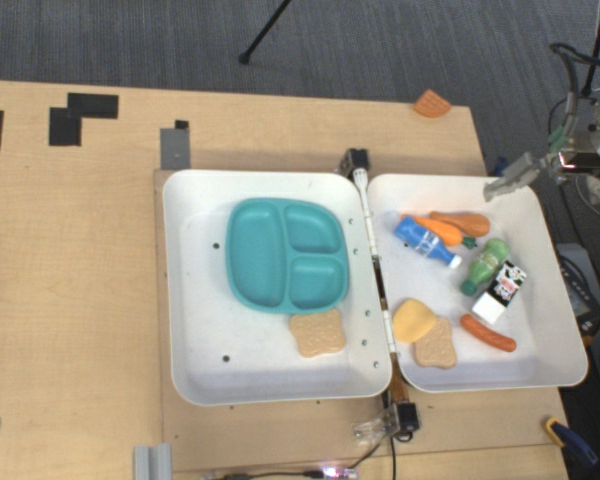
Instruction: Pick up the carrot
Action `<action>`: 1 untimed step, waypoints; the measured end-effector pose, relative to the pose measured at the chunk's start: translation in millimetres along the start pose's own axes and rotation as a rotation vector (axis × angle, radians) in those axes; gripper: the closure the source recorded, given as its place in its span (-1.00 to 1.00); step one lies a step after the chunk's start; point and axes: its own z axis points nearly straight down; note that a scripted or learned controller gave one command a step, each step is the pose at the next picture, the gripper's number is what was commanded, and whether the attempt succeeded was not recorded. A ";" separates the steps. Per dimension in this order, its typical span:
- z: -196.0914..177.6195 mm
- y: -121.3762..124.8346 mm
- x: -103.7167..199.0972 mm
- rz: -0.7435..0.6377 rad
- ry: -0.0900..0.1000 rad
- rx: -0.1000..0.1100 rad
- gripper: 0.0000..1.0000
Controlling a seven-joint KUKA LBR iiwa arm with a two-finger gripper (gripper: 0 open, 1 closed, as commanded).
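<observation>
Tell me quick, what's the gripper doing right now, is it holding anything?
Gripper: over the right bin's far right corner, holding nothing; open or shut cannot be told. The carrot lies in that bin, untouched.

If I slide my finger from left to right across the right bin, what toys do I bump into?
Yellow chip → blue bottle → carrot → green bottle → milk carton
</observation>
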 end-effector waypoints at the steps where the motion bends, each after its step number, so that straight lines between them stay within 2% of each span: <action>1: 162.8 30.7 32.8 0.103 0.008 0.016 -1.00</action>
